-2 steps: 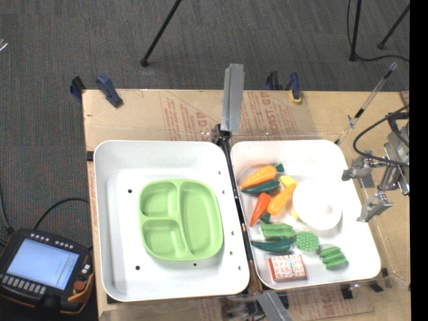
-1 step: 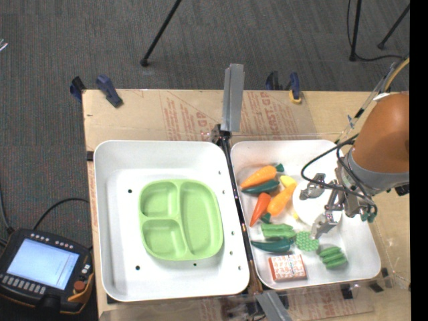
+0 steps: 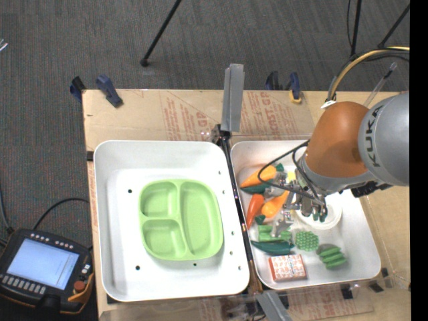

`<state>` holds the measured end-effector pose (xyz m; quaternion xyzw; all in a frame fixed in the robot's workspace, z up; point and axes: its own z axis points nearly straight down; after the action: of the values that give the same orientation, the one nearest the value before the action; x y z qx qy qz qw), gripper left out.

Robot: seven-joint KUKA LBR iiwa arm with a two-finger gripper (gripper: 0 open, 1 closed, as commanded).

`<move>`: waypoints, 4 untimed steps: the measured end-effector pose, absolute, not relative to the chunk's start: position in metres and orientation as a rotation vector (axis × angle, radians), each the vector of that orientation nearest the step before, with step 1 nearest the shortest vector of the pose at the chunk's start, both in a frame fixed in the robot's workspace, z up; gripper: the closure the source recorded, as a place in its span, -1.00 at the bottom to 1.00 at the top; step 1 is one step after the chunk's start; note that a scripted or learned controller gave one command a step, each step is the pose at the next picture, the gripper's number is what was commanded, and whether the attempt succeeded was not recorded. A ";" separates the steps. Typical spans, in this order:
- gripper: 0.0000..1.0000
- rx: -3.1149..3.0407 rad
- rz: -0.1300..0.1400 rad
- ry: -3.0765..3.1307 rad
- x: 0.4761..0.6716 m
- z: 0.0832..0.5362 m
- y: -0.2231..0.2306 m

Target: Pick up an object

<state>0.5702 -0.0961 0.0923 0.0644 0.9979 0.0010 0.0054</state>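
Your arm's orange wrist (image 3: 338, 146) hides much of the right bin (image 3: 371, 246), and the gripper (image 3: 304, 206) is lost in cables above a pile of toy food (image 3: 267, 209); you cannot tell its state. The arm reaches down from the right. The green tray (image 3: 180, 219) lies in the left bin (image 3: 107, 179).

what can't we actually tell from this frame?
- Gripper state: in the camera view the grey arm's orange wrist band covers most of it, and it sits among clutter.
- Toys under the gripper in the right white bin: orange carrot-shaped pieces overlap; how many there are is unclear.
- Print on the small red-and-white box: too small to read.
- Handheld controller with a blue screen: cut off by the bottom-left edge.
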 end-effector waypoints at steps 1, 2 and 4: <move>-1.00 0.441 0.001 3.104 0.560 0.092 -0.088; -1.00 0.464 0.001 3.100 0.566 0.092 -0.081; 1.00 0.559 0.006 3.078 0.553 0.240 -0.008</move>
<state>0.5534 -0.0079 0.2401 0.1788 0.9839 0.0020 0.0066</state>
